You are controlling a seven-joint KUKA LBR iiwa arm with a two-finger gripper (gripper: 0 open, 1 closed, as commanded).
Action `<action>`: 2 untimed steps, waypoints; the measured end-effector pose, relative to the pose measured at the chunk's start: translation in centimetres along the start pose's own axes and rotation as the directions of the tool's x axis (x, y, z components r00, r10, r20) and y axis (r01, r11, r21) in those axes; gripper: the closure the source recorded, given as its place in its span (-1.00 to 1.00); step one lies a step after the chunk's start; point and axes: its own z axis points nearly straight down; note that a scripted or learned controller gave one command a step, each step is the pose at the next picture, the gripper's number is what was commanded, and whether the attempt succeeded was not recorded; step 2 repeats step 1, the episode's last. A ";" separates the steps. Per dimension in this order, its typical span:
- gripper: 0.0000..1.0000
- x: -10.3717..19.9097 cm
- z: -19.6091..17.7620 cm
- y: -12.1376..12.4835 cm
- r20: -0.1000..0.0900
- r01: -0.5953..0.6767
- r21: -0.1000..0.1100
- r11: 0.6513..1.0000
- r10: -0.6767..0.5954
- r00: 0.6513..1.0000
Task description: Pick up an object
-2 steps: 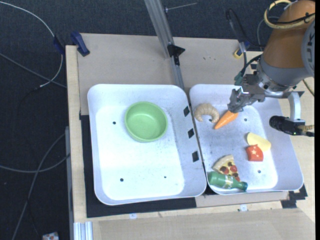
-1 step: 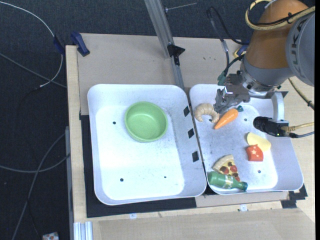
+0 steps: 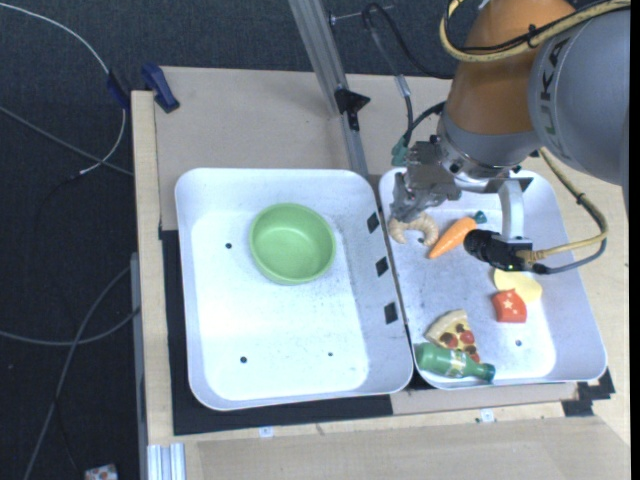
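The left bin [image 3: 215,368] holds one green bowl [image 3: 291,242], upright, at about 11 o'clock from the bin's centre and well apart from the arm.

The right bin [image 3: 580,353] holds the remaining items. At its near-left corner, at about 7 o'clock from the bin's centre, a green bottle [image 3: 455,362] lies on its side with a pizza slice toy [image 3: 453,330] touching it on the far side. At about 11 o'clock, a tan croissant-shaped toy [image 3: 412,228] lies directly under the gripper [image 3: 412,200]. Just beside it, at 3 o'clock, lies an orange carrot toy [image 3: 453,236]; its long axis runs from 8 o'clock to 2 o'clock. A red and yellow piece [image 3: 512,298] lies at about 3 o'clock from the bin's centre.

Gripper state: cannot be determined, as the wrist body masks the tips. No item is visibly held.

Governing relation: the croissant-shaped toy is the nearest candidate, touching or just below the tool at 6 o'clock. Judged from this pose, the step in hand is the descent onto it. Risk: the carrot toy lies close enough to be nudged during closure.
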 end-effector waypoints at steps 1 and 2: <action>1.00 5.3 0.0 1.0 0.002 -0.001 -0.002 1.000 0.001 1.000; 1.00 5.3 0.0 1.0 0.002 -0.001 -0.002 1.000 0.001 1.000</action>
